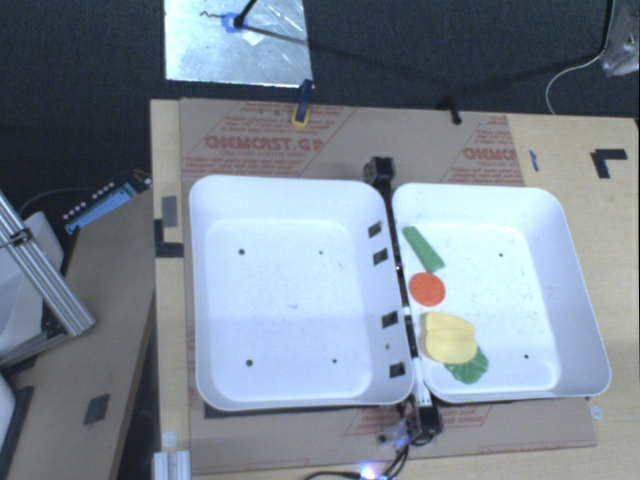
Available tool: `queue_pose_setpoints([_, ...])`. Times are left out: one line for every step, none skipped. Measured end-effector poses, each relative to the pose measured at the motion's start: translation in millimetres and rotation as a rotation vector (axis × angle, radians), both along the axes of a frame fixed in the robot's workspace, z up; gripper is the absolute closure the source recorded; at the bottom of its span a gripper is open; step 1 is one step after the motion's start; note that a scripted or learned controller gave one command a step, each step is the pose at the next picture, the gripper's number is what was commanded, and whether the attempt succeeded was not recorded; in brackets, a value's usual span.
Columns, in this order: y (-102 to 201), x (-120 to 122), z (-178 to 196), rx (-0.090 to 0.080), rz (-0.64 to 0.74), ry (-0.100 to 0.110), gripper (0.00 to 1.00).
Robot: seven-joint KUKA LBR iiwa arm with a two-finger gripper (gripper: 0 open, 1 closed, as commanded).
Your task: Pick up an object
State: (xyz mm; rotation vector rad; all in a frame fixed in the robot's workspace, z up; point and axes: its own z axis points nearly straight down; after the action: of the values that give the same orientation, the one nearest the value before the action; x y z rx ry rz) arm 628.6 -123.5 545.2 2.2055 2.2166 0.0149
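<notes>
Two white bins sit side by side on a cardboard-covered bench (dark carpet behind)

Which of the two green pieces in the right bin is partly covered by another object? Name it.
The green piece at the bin's near edge: the yellow object lies over part of it. The long green strip lies uncovered, above the orange disc.

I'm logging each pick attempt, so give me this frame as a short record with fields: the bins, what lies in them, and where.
left bin: no objects seen inside
right bin: four objects, all near its left wall
green strip: farthest back, lying at a slant
orange disc: just in front of the strip
yellow piece: in front of the disc
green piece: partly under the yellow piece, at its front right
</notes>
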Motion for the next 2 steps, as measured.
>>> queue_pose_setpoints([97.4, 17.3, -200.5, 0.008, 0.007, 0.031, 1.00])
queue_pose_setpoints([107.4, -2.2, -51.2, 0.004, 0.002, -0.001, 1.00])
